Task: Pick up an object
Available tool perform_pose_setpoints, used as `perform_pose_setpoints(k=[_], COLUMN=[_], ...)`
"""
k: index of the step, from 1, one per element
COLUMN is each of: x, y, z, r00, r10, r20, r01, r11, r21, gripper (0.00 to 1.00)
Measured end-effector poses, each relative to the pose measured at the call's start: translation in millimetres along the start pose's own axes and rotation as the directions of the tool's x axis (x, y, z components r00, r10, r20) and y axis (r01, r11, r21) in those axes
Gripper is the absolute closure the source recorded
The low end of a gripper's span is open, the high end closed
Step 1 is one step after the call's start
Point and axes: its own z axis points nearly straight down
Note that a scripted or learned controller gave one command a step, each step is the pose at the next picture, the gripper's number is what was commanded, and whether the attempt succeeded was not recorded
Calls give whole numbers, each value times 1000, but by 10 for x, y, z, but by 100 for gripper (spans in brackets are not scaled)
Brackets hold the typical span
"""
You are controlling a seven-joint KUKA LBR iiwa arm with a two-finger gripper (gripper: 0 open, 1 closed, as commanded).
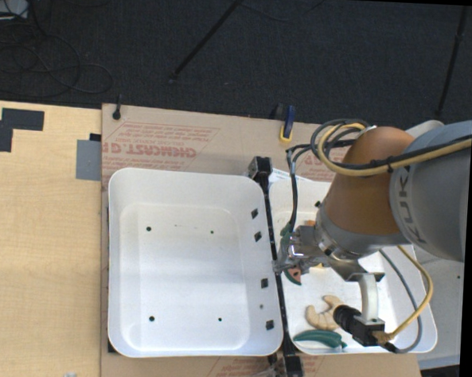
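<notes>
While arm: reaching low into right bin (426, 335), by the divider.
Pincer (295, 269): grip state hidden; cannot tell.
Objects: tan curved piece (322, 311), green tool (319, 339), lying near front edge.

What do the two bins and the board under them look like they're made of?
Left bin and right bin: likely moulded plastic, smooth white, with rounded corners and a soft sheen. Board under them: corrugated cardboard by its look, matte brown with red printing.
</notes>
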Motion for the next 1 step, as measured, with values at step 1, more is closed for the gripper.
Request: perform_pose_setpoints(k=[1], x=[336], y=[-292], z=[-5], r00=[1000], r10=[0], r20=[0], r01=[0], r11=[1000], r21=[6], gripper=[100])
